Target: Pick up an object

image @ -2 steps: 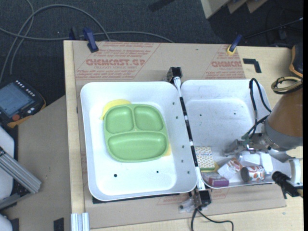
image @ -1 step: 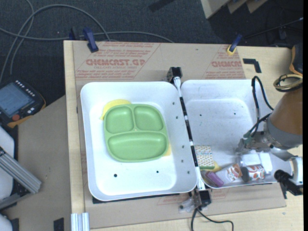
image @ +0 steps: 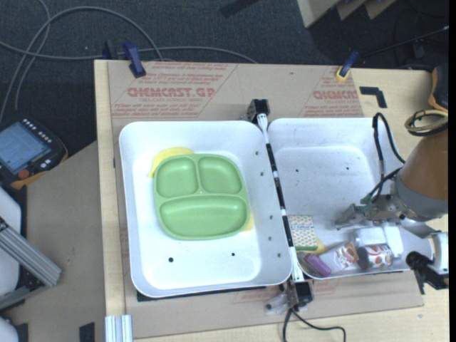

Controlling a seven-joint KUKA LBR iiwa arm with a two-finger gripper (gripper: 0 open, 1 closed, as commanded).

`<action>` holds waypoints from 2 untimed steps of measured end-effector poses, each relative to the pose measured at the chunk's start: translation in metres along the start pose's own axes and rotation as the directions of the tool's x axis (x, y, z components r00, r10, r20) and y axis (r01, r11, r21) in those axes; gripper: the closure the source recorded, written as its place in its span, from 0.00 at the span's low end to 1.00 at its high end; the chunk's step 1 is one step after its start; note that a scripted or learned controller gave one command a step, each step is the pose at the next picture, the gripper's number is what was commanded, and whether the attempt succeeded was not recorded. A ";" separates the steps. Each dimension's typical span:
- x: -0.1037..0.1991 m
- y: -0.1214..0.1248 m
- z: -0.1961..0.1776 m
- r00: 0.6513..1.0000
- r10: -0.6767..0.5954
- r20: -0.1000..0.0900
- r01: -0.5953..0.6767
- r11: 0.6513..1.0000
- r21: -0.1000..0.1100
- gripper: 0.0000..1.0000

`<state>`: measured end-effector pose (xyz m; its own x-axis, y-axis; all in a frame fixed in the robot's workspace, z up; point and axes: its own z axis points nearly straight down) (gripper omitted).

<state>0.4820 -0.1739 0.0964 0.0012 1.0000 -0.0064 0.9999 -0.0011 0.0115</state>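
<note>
Cluttered small objects (image: pixel 345 255) at right bin's (image: pixel 320 148) near edge, indistinct beneath pincer (image: pixel 370 216).

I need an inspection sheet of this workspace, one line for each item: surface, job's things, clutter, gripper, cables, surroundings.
Surface: wooden bench bearing left bin and right bin, side by side.
Job's things: small objects heaped at the near edge of the right bin; green divided plate in the left bin, lying over a yellow item.
Clutter: blue clamp and yellow clamp on the bench's far edge.
Gripper: gripper low in the right bin above the heap; finger state not readable.
Cables: grey cable on the floor; black cable along the arm.
Surroundings: handheld pendant at left, dark carpet.
</note>
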 end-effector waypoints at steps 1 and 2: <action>-0.046 0.037 -0.152 1.000 -0.002 -0.004 0.002 1.000 0.008 0.00; -0.050 -0.001 -0.009 1.000 -0.002 -0.006 0.002 1.000 0.006 0.00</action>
<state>0.4813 -0.2237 0.1062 -0.0004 1.0000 -0.0001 1.0000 0.0004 0.0056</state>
